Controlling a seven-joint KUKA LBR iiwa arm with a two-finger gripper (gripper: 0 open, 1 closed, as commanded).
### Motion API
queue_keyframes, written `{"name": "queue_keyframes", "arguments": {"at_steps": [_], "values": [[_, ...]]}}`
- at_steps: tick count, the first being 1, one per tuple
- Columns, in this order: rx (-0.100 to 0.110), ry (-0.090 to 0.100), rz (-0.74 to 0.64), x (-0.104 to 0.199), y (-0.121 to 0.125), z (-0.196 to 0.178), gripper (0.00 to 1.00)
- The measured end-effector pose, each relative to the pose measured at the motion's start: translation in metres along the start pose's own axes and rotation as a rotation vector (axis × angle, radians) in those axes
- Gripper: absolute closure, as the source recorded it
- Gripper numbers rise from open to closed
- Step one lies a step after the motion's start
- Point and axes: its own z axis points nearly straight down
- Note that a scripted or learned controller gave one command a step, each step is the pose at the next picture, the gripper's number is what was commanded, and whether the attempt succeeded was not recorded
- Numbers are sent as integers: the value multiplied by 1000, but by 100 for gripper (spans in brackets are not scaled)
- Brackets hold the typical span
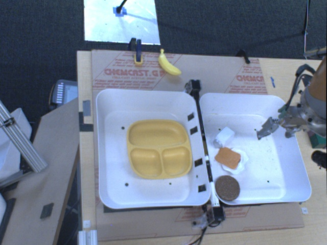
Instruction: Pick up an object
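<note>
Arm reaching from the right, its gripper [267, 127] poised above the right bin [286, 185], finger state indiscernible, nothing visibly held.

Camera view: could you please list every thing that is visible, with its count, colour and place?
bins: two, white, side by side on the bench
divided plate: one, yellow, in the left bin
small block: one, white, in the right bin near the divider
orange piece: one, orange, on a white scrap, in the right bin
round disc: one, brown, at the right bin's near-left corner
banana: one, yellow, on the bench behind the bins
clamp: one, yellow and dark, left of the banana
arm: one, grey, from the right
gripper: one, grey, over the right bin
</note>
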Motion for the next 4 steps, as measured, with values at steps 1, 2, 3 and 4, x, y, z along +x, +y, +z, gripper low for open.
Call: {"name": "queue_keyframes", "arguments": {"at_steps": [1,2,3,4], "values": [[-12,-2,-3,1,3,-7,0],[-8,-1,-2,3,6,56,0],[-9,-1,-2,-1,10,99,0],[-14,-3,0,-1,12,142,0]]}}
